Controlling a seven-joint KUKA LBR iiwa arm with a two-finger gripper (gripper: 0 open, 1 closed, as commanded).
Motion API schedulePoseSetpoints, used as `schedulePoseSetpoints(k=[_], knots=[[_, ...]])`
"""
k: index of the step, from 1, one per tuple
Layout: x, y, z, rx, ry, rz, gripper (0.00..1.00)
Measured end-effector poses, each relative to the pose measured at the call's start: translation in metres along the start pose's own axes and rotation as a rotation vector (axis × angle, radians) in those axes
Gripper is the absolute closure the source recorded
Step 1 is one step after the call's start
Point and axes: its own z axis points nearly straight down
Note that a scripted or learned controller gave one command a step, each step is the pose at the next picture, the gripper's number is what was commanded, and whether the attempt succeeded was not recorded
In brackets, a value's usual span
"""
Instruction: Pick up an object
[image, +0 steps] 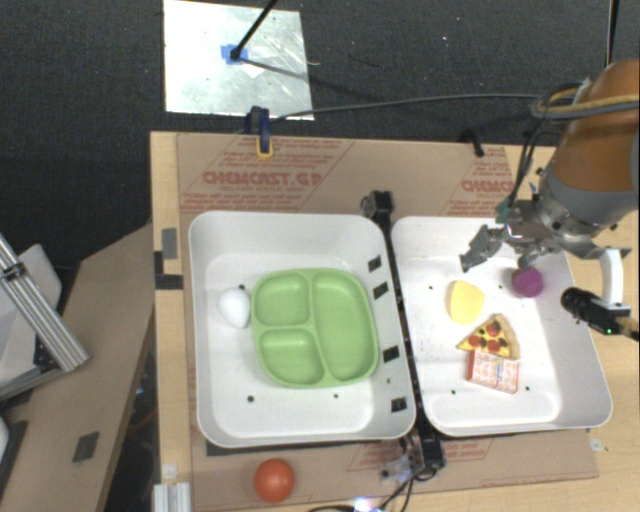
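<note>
The purple ball (528, 281) lies in the right bin (580, 410), toward its far right corner. The claw (497, 246) hangs just left of that ball, above the bin floor, fingers spread apart with nothing between them. A yellow piece (464, 300) lies left of the ball and nearer the camera; beyond it, a pizza slice (490, 337) and a red packet (493, 372). Far left of the ball, the left bin (215, 420) holds a green divided tray (313, 327) and a white egg (235, 307). An orange ball (273, 479) sits on the worktop (200, 150).
</note>
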Motion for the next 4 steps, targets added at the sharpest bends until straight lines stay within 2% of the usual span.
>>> schedulePoseSetpoints(k=[1, 4], knots=[[0.000, 0.002, -0.006, -0.010, -0.001, -0.002, 0.00], [0.015, -0.015, 0.153, -0.005, 0.001, 0.000, 0.00]])
